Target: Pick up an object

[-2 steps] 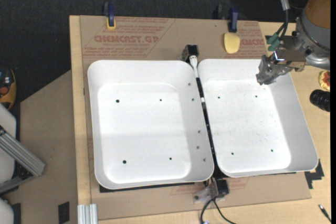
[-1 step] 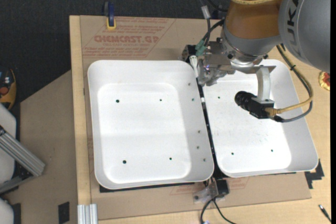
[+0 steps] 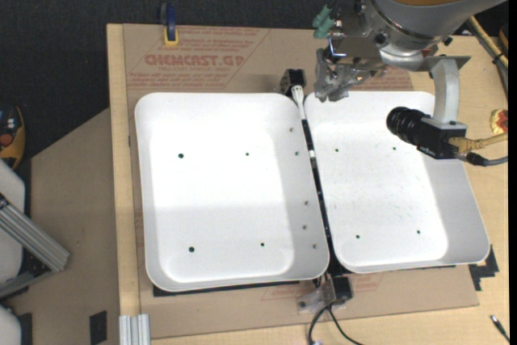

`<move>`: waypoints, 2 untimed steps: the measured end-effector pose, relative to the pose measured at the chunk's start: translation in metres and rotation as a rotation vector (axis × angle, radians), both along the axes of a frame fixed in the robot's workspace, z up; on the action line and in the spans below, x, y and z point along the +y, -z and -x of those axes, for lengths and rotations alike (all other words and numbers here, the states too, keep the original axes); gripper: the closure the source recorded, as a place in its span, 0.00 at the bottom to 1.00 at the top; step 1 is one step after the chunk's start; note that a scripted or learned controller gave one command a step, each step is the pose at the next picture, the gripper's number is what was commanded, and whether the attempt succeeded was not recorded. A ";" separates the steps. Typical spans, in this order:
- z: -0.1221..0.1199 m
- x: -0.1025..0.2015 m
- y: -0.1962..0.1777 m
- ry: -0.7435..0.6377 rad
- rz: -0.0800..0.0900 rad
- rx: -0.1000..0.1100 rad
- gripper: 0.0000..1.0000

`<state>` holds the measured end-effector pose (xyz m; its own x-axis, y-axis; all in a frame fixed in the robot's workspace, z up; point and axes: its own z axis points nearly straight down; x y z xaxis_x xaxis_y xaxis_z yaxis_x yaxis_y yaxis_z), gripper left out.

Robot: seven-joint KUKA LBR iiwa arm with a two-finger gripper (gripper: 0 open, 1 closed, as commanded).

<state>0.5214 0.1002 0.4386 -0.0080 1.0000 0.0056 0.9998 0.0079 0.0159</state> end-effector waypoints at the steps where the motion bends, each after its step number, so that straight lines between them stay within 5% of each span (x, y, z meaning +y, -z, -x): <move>1: 0.007 0.088 0.124 -0.001 0.007 0.027 1.00; 2: 0.039 0.090 0.098 0.005 0.005 0.018 1.00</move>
<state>0.4826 0.1904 0.3403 -0.0026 1.0000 0.0008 1.0000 0.0026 -0.0024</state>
